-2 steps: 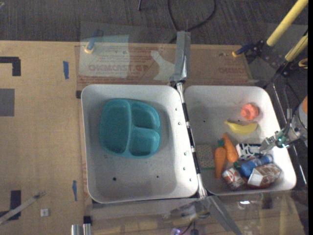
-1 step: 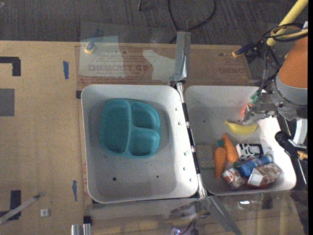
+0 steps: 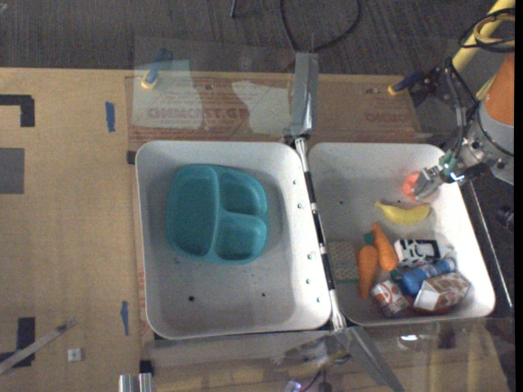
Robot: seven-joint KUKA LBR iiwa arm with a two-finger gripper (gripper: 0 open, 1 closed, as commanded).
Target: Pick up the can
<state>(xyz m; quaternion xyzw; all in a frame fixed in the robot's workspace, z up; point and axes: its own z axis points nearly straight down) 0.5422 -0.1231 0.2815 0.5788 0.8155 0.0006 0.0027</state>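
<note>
left bin [image 3: 155, 219]: teal divided plate [image 3: 217, 213] | right bin [image 3: 343, 166]: can [image 3: 389, 297] on its side in near-corner clutter beside carrots [image 3: 369, 268] | gripper [image 3: 425, 184]: at far right rim, finger state unreadable, an orange object seen against it | can lies toward near edge and slightly left of gripper, well apart

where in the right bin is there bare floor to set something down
The right bin is bare along its upper left, between the middle divider and the banana, and at its lower left beside the carrots. The gripper hangs over the upper right. The lower right corner is crowded: can, blue bottle and packets lie touching.
</note>
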